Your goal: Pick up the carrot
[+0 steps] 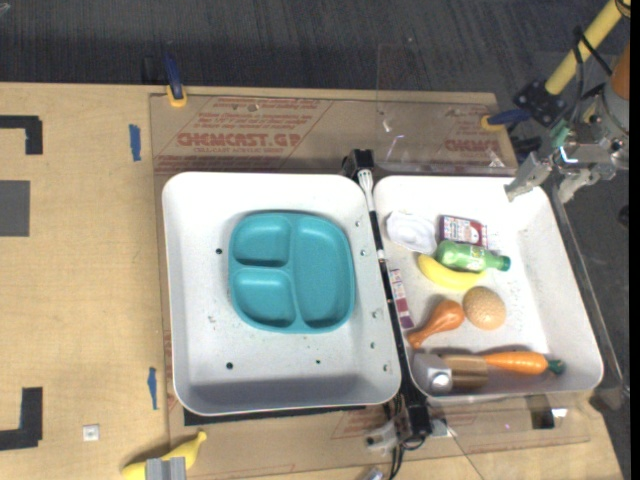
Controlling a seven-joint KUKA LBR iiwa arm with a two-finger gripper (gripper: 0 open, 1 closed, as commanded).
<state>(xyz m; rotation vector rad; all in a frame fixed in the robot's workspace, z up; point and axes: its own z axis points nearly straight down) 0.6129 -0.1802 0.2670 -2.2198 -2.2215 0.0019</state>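
Note:
The carrot point(510, 362) is orange with a green stub at its right end. It lies flat along the front wall of the right bin point(572, 298). My gripper point(545, 182) hovers over the far right corner of that bin, well away from the carrot. Its fingers stand apart, open, with nothing between them.
A brown-handled tool point(452, 376) lies right against the carrot's left end. Behind it are an orange gourd-shaped toy point(440, 320), a tan ball point(484, 306), a banana point(448, 274), a green bottle point(470, 259), a red box point(462, 230) and a white wad point(410, 230). The left bin point(190, 298) holds a teal divided plate point(293, 271).

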